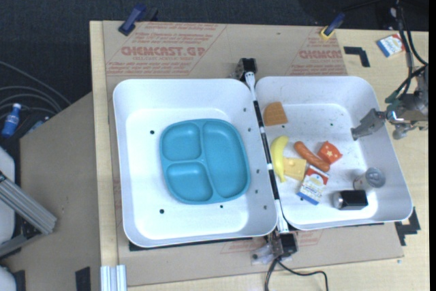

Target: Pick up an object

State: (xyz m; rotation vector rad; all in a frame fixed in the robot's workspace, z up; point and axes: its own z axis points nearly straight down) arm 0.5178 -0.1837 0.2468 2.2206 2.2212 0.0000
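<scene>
**Yellow and orange toy food clustered in the right bin; tool off at the rim**

Yellow banana (278, 155) lies along the left wall of the right bin (354, 88), close to the divider. We note a yellow cheese wedge (294, 168) touching it on its right, and an orange-red sausage (311, 155) slanting just beyond. A small red piece (330, 151) sits at the sausage's far end. Above the group, near the bin's upper left corner, a tan bread slice (275, 114). Below the cheese, a small carton (313, 187) in white, red and blue. Toward the lower right corner we log a black block (350, 199) and, just above it, a grey round piece (373, 178).

The tool (368, 125) hangs over the right bin's right rim, well apart from the food cluster, with nothing between its fingers; we cannot tell whether they are spread or closed.

The left bin (136, 215) holds a blue divided plate (204, 160), three compartments, lying flat at centre. Both bins rest on the cardboard-topped table (170, 51).
</scene>
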